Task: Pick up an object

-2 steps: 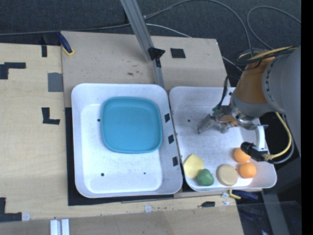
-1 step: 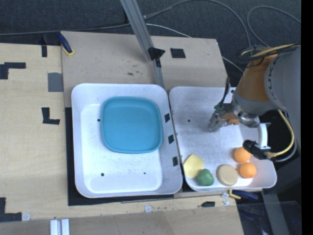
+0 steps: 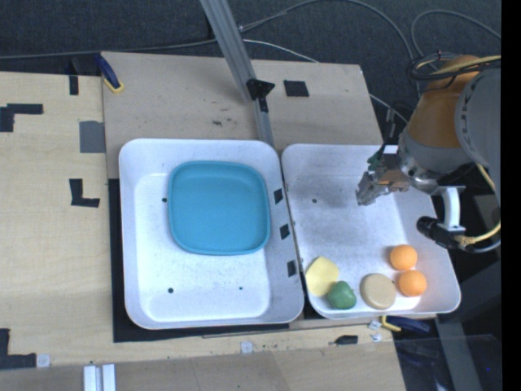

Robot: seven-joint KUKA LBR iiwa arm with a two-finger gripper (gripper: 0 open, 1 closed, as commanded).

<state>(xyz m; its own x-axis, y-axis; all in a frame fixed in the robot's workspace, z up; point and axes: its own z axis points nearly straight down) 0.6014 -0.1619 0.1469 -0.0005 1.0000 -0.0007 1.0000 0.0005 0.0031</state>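
Observation:
Along the near edge of the right bin (image 3: 342, 226) lie a yellow block (image 3: 321, 274), a green piece (image 3: 342, 296), a beige round piece (image 3: 378, 291) and two orange balls (image 3: 403, 257) (image 3: 412, 283). My gripper (image 3: 368, 192) hangs over the bin's far right part, well apart from these objects, with bare bin floor under it. Nothing shows between its fingers. The arm comes in from the right, its orange band just above the wrist.
The left bin (image 3: 146, 243) holds a blue square plate (image 3: 218, 206). A grey metal pole (image 3: 236, 55) slants down to the gap between the bins. Cables run across the dark floor behind the bench.

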